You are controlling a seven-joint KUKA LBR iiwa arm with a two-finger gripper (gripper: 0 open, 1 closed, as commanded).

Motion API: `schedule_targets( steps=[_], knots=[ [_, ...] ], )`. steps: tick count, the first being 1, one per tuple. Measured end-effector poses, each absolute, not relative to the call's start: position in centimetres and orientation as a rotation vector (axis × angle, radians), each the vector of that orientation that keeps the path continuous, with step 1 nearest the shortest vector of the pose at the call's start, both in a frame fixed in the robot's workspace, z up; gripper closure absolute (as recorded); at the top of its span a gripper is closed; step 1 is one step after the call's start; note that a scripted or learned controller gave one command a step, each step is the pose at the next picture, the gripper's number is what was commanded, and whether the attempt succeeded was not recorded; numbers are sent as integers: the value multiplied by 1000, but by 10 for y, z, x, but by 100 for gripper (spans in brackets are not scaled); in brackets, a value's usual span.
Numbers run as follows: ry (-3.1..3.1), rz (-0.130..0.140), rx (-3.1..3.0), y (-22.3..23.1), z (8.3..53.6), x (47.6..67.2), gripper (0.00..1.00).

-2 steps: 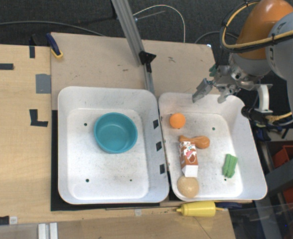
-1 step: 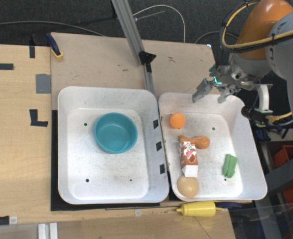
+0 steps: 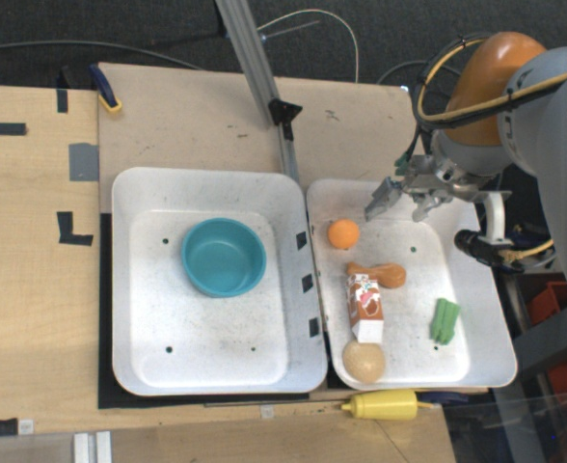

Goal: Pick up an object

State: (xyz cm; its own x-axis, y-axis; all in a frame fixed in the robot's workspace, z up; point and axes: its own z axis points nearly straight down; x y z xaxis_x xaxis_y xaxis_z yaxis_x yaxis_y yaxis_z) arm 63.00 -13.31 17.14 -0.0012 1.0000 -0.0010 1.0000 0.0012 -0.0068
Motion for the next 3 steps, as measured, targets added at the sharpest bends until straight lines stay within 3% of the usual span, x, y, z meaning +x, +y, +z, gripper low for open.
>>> schedule_targets(
  steps=[1,2,3],
  knots=[
    [-2219,10,-2216,-133,110,620,0],
    [-2225,3,-2220,-132,89,620,0],
    [-2226,1,-2218,-131,99,621,100]
  ],
)
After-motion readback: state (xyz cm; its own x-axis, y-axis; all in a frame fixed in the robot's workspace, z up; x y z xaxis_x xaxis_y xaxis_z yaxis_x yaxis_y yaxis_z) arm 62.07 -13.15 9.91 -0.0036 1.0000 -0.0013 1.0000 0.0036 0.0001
